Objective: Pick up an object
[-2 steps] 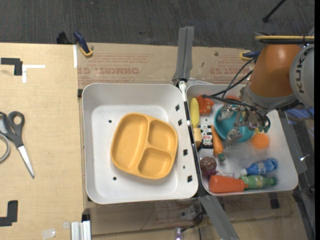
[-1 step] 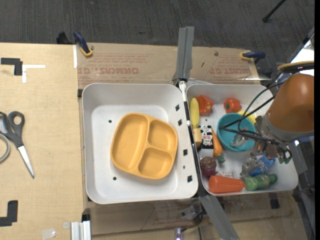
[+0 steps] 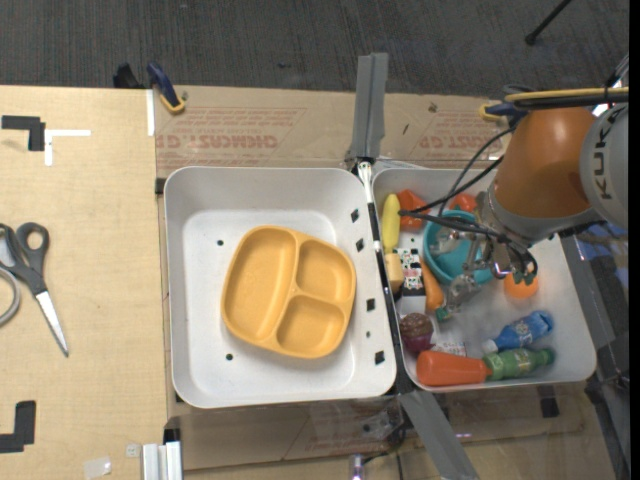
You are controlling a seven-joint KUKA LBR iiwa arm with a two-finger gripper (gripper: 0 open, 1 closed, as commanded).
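Reaching step: the claw (image 3: pixel 462 290) hangs low over the right bin (image 3: pixel 575 308) beside the teal bowl (image 3: pixel 447 256), its opening indiscernible; next, presumably, closing on one item.

Arm (image 3: pixel 590 168) cut off at the right edge, teal bowl (image 3: pixel 448 253) partly hidden behind the wrist, right bin (image 3: pixel 575 363) clutter partly blurred

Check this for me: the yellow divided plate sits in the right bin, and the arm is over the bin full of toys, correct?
Not quite. The camera view shows the yellow divided plate in the left bin, not the right one. The rest holds: the arm is over the right bin, which is full of toys.
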